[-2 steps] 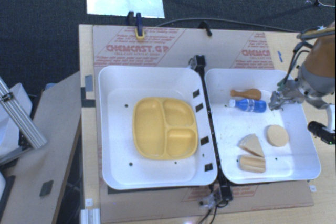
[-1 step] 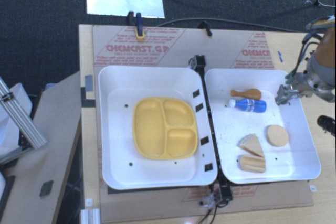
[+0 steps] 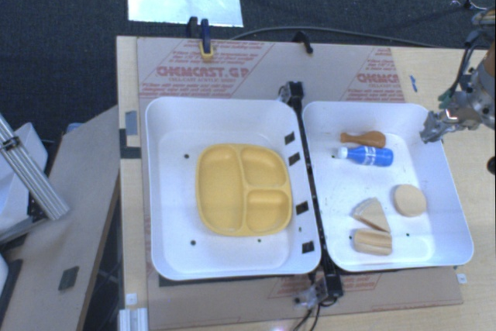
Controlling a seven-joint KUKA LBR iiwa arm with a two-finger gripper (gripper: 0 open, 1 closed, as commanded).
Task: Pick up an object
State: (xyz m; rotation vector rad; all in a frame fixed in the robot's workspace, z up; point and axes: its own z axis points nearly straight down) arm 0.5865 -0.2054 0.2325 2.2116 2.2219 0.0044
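Note:
The right white bin [image 3: 457, 201] holds several toy foods: a brown chicken drumstick [image 3: 364, 139] at the back, a blue bottle [image 3: 367, 156] lying on its side just in front of it, a round tan cookie [image 3: 409, 200], a tan wedge [image 3: 372, 213] and a small bread loaf [image 3: 373, 242] at the front. My gripper [image 3: 435, 125] hangs over the bin's far right rim, to the right of the drumstick and bottle and apart from them. Nothing shows between its fingers.
The left white bin [image 3: 167, 167] carries a yellow divided plate [image 3: 243, 188]. Black clips run along the seam between the bins [image 3: 301, 167]. A clamp [image 3: 205, 39] sits at the bench's back edge, and an aluminium rail [image 3: 31, 178] leans at the left.

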